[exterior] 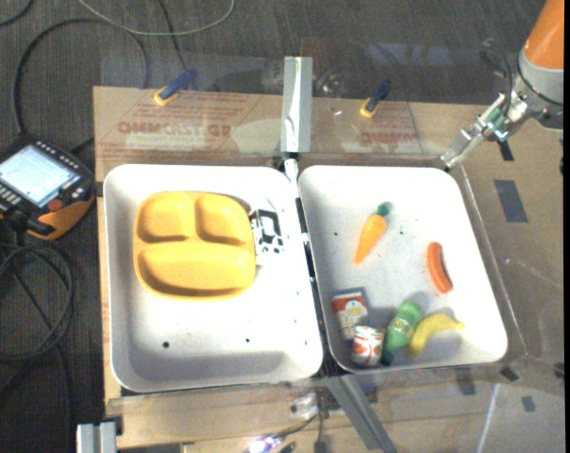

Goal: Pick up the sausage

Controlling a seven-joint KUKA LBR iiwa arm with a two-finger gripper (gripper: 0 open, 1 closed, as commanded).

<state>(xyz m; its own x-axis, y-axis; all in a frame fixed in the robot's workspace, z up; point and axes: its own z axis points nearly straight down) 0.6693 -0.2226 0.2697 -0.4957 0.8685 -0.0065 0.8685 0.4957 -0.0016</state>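
Two shallow white bins sit side by side on the worktop (200, 125), seen from above at a slant. The left bin (125, 347) holds a yellow divided plate (194, 244), lying flat in the bin's upper left part, with a small black-and-white patterned piece (269, 233) just beside the plate's right edge.

The right bin (408, 192) holds the food items. The sausage (440, 267), reddish-orange, lies flat on the bin floor near the right wall, about halfway down the bin. Its long axis runs nearly top to bottom in the view, tilted slightly so that the upper end leans left and the lower end points toward the bin's lower right. It touches nothing else. A carrot (371, 235) with a green top lies to its left, well apart, green end pointing up and to the right. Below the sausage, near the bin's lower edge, a banana (436, 329) lies against a green bottle (401, 327); a small red-and-white carton (350, 311) and a red-and-white can (366, 345) sit just left of the bottle.

The arm, with its orange band (552, 22), enters at the upper right corner. The jaws (472, 142) hang outside the right bin, above its upper right corner and well apart from the sausage; they are too small to tell whether open or closed, and nothing is seen between them.

A handheld controller (35, 185) with a lit screen rests on the floor to the left of the worktop.
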